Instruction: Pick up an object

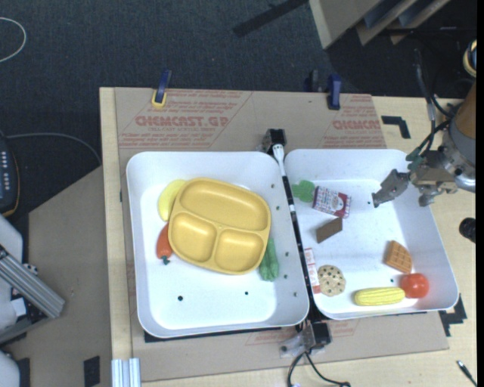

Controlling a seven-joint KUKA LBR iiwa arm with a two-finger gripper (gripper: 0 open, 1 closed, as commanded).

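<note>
Divided tray [219, 225] in left bin [144, 227]; cookie [330, 280], corn [379, 296], tomato [414, 285] in right bin [439, 234].

a workbench on dark carpet, seen from above.

the bench top [227, 113] is pale brown board printed with red lettering, held at its far edge by a yellow clamp [159, 94] and a blue clamp [333, 91]. dark blue-grey carpet [113, 45] covers the floor beyond, with a thin white cable [15, 34] looping at the top left corner. a tan wooden piece of furniture [363, 19] stands past the far edge. a metal rail [30, 283] lies to the left of the bench. lighting is even and soft.
</note>
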